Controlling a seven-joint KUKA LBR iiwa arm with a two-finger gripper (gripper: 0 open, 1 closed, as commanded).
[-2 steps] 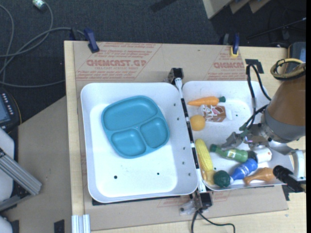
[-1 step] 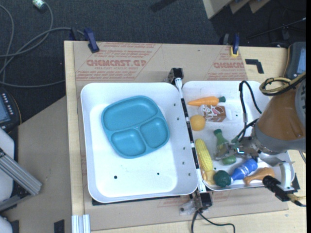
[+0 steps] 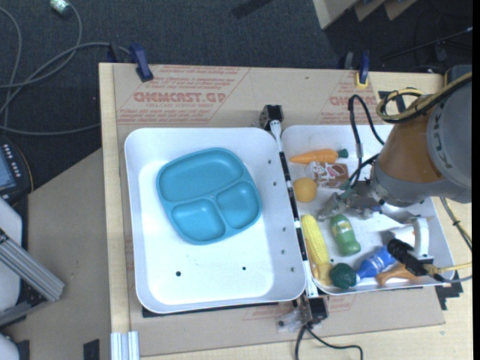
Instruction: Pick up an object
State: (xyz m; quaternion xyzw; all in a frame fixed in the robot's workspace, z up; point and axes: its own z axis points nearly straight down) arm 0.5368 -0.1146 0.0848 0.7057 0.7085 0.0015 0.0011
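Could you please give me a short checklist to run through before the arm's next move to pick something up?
1. Hand is over the right bin: ok.
2. A target lies close: green bottle sits just below the hand: ok.
3. Something already held between the fingers: cannot tell.
4. Room around the target: corn and orange ball crowd it: not ok.
5. Left bin holding the blue tray is out of the arm's way: ok.
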